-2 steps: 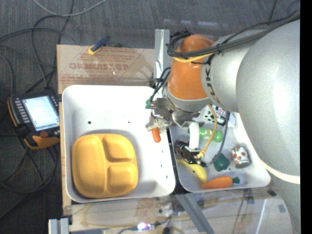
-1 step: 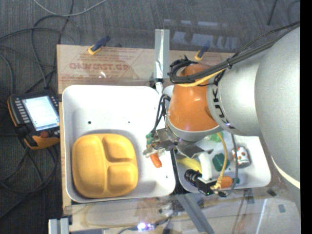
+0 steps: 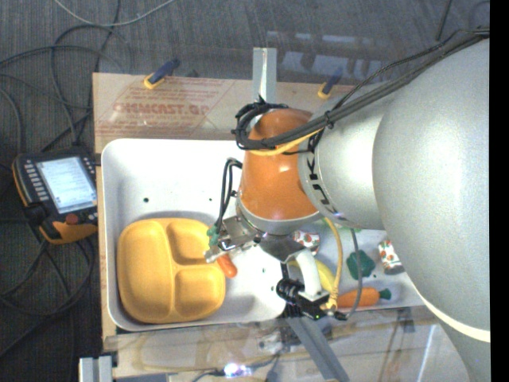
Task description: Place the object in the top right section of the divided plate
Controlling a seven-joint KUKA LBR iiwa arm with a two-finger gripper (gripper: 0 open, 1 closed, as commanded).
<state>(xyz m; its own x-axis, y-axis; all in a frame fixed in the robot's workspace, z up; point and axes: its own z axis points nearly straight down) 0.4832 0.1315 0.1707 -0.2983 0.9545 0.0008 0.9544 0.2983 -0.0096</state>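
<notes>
A yellow divided plate [image 3: 159, 273] lies in the left bin [image 3: 143, 165], with one large section on the left and two smaller ones on the right. My gripper [image 3: 218, 247] hangs under the orange band [image 3: 274, 177], just over the right rim of the plate's upper right section. A small orange piece [image 3: 228, 267] shows right below the gripper, at the plate's right edge. Whether it is held or resting on the bin floor is not clear from this angle.
The right bin holds a toy carrot [image 3: 358, 297], a green piece [image 3: 359, 263], a yellow piece [image 3: 324, 277] and a small red and white item [image 3: 388, 255]. A teach pendant [image 3: 56, 185] lies left of the bench. The arm's big grey body [image 3: 429, 173] covers the right side.
</notes>
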